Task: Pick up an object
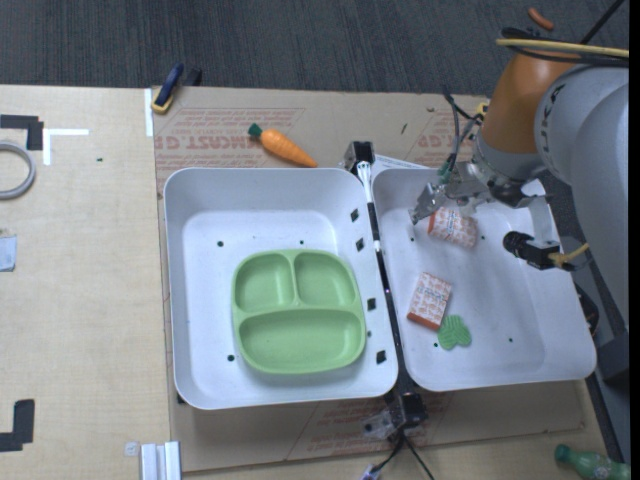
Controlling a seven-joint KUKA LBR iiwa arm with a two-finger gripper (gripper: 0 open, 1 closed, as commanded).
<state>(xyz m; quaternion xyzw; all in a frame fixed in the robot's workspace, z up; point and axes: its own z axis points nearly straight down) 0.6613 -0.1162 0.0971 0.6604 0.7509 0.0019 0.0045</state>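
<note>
Object: a small red-and-white printed packet (453,227) lay tilted in the right bin (520,358).
Pincer (440,200): touched the packet; grip impossible to tell.

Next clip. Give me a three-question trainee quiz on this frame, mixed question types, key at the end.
1. True or false: the green divided plate lies in the right bin.
2. Which lies outside both bins? A) carrot B) red-and-white box C) green leaf-shaped piece
3. What lies directly under the gripper?

Key:
1. False; it lies in the left bin.
2. A
3. A red-and-white packet.
</note>
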